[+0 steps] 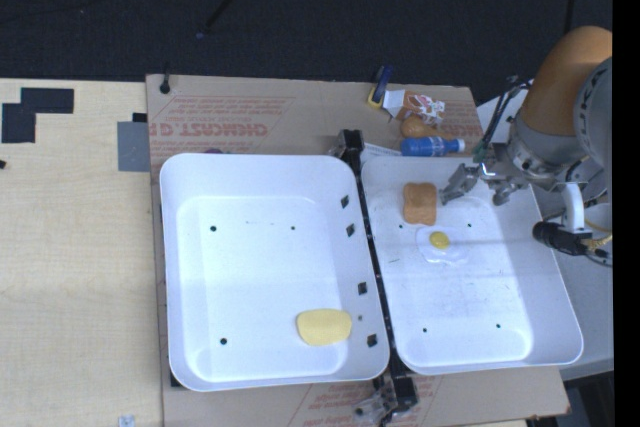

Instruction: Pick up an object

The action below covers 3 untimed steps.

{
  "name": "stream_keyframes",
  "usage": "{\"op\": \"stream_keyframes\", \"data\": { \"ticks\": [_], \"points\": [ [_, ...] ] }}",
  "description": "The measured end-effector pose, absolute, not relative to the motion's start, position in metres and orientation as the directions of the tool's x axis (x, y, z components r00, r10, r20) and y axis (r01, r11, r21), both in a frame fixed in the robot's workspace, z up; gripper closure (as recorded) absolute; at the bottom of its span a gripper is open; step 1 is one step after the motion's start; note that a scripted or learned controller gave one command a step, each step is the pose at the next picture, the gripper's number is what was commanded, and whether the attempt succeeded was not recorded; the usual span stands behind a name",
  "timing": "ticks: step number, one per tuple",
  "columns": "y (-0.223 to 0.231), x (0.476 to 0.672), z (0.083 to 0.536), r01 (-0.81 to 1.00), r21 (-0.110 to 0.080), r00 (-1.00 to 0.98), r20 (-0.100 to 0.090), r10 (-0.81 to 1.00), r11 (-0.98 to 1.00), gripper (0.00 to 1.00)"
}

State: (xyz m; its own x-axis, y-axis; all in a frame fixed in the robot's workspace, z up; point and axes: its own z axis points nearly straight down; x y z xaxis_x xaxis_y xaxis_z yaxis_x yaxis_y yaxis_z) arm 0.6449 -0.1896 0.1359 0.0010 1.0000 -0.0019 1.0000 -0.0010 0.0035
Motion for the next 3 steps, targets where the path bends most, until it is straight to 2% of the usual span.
{"op": "stream_keyframes", "data": {
  "ticks": [1, 2, 3],
  "points": [
    [-0.154, 0.566, 0.085, 1.000, -0.008, 0.004, 0.003, 1.000, -0.003, 0.00],
    [-0.166, 0.603, 0.088, 1.000, 0.001, -0.002, 0.000, 1.000, 0.002, 0.00],
    [-0.153, 0.646, 0.088, 1.000, 0.002, -0.002, 0.001, 1.000, 0.002, 0.00]
  ]
}}
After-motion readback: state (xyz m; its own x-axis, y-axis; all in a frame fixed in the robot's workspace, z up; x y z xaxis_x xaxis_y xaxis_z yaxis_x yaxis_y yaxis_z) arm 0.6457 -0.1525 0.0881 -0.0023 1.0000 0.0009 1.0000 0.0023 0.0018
